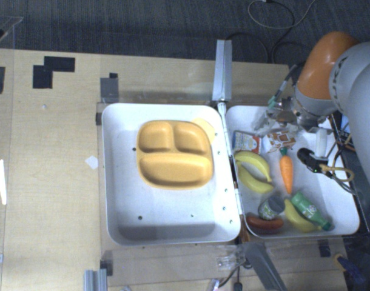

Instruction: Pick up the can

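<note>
Hovering over the right bin's (352, 220) far corner, the gripper (276, 117) looks blurred, finger state unclear; the can (271, 208) sits half-hidden among fruit.

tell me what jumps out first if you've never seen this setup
The yellow divided tray lying alone in the left bin draws the eye first. Next comes the crowded right bin, with bananas, a carrot, a green bottle and the can near its front edge. The grey arm with its orange band hangs over that bin's far corner.
</note>
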Motion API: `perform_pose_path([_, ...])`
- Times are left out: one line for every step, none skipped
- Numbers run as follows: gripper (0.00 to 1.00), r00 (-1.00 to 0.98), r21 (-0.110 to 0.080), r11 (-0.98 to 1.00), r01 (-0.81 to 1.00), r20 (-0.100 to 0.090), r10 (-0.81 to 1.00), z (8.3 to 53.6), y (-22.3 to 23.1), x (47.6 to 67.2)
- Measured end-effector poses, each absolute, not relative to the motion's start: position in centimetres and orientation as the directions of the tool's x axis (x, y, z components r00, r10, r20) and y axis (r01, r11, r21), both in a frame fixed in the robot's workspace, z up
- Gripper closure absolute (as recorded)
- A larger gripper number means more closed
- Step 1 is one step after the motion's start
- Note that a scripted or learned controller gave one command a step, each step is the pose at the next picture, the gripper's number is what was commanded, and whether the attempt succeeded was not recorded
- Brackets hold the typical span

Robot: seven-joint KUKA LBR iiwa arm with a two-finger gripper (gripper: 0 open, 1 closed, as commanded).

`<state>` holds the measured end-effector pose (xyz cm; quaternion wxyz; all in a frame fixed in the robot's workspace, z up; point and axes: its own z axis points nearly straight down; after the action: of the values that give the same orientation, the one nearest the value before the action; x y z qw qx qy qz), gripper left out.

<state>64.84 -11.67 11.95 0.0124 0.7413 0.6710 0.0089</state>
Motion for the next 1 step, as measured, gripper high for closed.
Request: perform_pose_path([1.00,0.095,0.034,-0.095,0.995,-0.004,0.995,13.07,-11.63,65.09])
